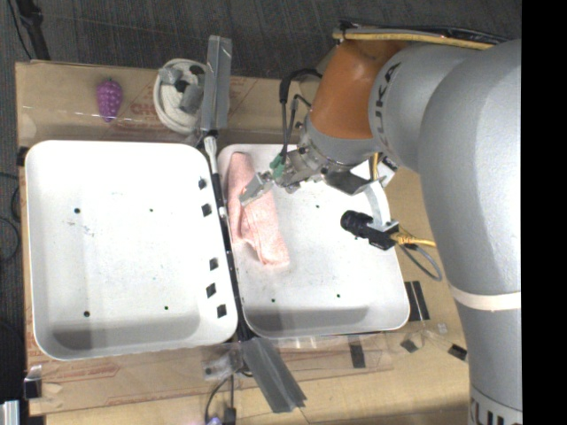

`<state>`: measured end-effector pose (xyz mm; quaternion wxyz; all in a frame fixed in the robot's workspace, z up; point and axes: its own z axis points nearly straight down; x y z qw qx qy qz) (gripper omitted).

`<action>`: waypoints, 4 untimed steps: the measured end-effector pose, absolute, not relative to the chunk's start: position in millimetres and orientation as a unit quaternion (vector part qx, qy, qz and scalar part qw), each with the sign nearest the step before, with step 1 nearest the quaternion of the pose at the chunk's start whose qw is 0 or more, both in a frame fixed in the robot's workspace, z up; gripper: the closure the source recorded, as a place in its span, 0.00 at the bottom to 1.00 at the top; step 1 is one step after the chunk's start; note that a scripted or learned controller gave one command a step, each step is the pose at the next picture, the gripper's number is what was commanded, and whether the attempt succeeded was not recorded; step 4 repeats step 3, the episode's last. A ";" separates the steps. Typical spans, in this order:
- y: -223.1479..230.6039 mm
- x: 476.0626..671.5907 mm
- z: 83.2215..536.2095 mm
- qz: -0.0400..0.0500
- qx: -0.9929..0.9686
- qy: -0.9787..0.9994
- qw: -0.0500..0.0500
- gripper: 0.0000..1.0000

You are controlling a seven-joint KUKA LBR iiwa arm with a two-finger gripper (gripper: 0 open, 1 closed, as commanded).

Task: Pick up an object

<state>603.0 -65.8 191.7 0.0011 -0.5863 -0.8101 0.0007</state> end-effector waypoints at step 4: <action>-22.5 600.9 191.3 0.001 -0.659 -0.752 0.001 1.00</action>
